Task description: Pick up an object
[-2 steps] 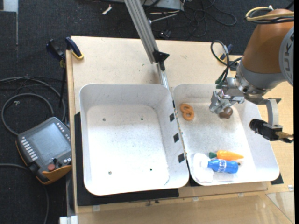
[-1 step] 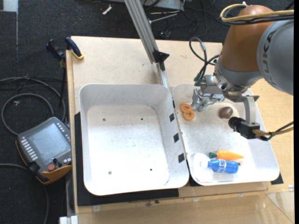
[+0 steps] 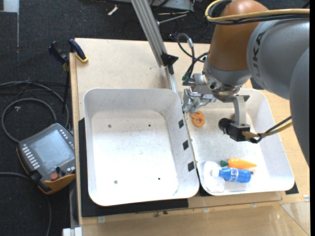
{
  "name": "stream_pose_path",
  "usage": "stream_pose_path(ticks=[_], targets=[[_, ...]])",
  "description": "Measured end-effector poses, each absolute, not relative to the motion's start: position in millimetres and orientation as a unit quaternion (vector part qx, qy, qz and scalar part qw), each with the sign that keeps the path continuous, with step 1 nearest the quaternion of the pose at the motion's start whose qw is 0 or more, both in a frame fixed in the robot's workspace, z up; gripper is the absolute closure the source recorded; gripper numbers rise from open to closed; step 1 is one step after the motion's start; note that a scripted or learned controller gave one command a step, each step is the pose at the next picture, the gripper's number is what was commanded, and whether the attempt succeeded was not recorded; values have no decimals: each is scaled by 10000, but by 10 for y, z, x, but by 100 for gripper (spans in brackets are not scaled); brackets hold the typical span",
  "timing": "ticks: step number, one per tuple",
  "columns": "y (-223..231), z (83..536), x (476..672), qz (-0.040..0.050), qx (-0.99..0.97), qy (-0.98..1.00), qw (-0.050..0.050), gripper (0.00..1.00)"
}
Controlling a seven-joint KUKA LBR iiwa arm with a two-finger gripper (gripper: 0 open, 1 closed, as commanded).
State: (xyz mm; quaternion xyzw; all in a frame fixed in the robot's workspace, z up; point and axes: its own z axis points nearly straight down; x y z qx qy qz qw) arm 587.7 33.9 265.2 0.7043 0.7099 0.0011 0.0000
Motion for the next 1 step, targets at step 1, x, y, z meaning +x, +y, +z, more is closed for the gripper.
stream_pose_path(ticks=[1], targets=[[761, 2485, 5949, -4, 7048, 7094, -5, 100]])
